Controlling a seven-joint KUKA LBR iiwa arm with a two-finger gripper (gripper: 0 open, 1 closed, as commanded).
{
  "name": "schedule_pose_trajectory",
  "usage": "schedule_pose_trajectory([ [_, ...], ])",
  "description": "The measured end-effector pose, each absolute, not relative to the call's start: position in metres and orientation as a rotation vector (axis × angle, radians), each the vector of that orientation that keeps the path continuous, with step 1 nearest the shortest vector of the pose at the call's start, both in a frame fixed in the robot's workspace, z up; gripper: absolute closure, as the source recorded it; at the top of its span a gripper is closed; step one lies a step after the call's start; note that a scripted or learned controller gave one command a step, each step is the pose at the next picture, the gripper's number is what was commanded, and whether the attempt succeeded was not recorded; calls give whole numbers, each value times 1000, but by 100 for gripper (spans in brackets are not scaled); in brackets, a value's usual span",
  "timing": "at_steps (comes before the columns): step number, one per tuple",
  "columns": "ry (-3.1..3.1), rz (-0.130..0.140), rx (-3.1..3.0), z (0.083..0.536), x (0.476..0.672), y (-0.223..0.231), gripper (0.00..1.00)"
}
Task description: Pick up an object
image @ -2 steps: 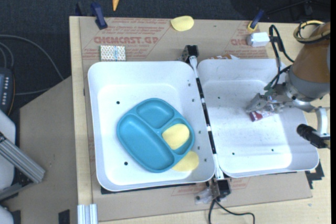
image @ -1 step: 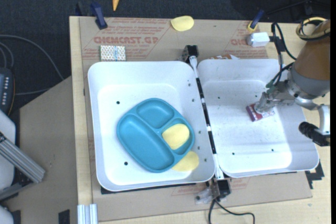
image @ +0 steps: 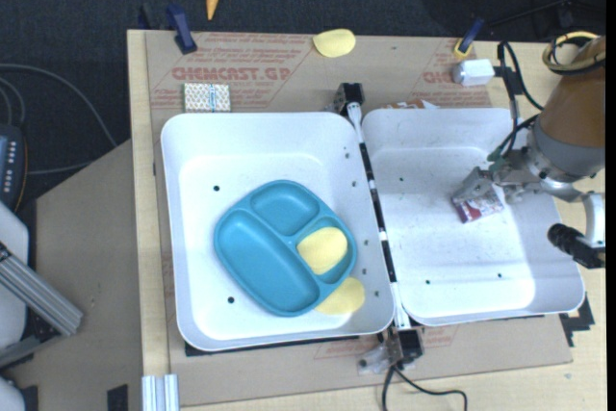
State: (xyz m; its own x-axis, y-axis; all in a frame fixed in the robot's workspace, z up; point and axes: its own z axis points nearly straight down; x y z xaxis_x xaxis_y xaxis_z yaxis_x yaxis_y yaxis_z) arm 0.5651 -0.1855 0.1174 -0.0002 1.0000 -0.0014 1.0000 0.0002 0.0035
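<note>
While nothing is yet lifted, the stock on the bench runs as follows, largest first.

Left bin (image: 192, 159): shallow, white, the bigger holder of goods. Right bin (image: 443, 294): same make, touching it along a shared rim.

Arm (image: 577, 115): grey with orange band, reaching in from the right, low over the right bin's far right part.

Tray (image: 265, 250): blue, three compartments, lying flat at the near middle of the left bin. Stiff plastic, broad and smooth by the look; judged awkward for two fingers except at the rim.

Yellow piece (image: 324, 248): rounded, in the tray's right compartment. Probably light and somewhat soft.

Second yellow piece (image: 342, 298): flatter, on the bin floor just near of the tray, partly under its edge.

Packet (image: 478, 204): small, red and white, crumpled, in the right bin just left of the gripper. Judged very light, thin and limp, likely slick foil or film; best pinched across a raised crease, since a flat edge may slide away.

Gripper (image: 493, 180): at the packet's far edge, seemingly touching it. Whether its jaws are apart or together cannot be told, nor whether the packet lies between them.
</note>
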Motion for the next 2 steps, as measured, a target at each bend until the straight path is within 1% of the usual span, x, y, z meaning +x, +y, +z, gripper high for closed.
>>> schedule_pose_trajectory([
  [1, 2218, 4, 2217, 128, 566, -185, 100],
  [2, 2218, 4, 2218, 127, 566, -185, 0],
])
